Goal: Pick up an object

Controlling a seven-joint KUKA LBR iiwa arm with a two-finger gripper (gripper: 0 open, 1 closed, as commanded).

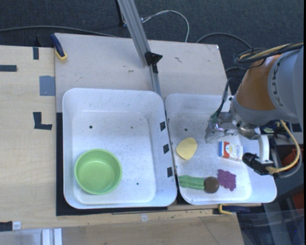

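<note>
Hovering hand [214, 131] over right bin [194, 108], yellow piece [186, 148] just beside, grip state unclear

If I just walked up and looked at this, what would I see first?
Probably the bright green bowl, sitting alone in the near-left corner of the left bin. Next, the big grey and orange robot arm reaching in from the right, its end effector over the right bin. Beneath it lie small things: a yellow piece, a purple piece and a little carton.
</note>
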